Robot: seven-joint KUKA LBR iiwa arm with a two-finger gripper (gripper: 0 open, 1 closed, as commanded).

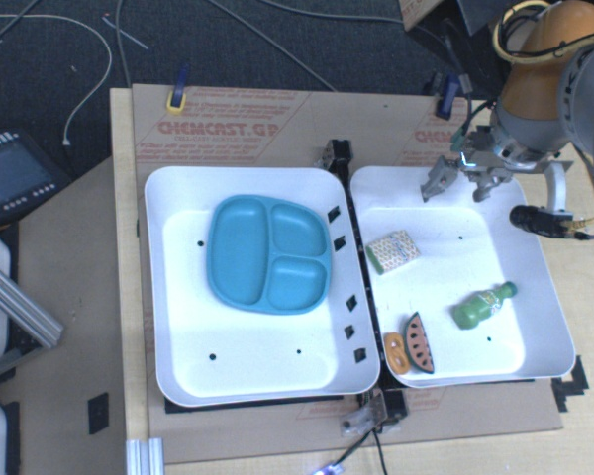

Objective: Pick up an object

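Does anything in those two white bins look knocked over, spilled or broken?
Only one thing: the green bottle lies on its side in the right bin, rather than upright. The blue plate sits flat in the left bin. I see no spills or breakage. The claw hovers open, holding nothing.

1. The board (277, 117) under the bins carries red print along its far edge; left of the middle it reads roughly "CHEMCAST GP", in large letters.
2. A line of smaller red print runs above that word, too small to read.
3. More red print sits on the far right part of the board, too faint to read.
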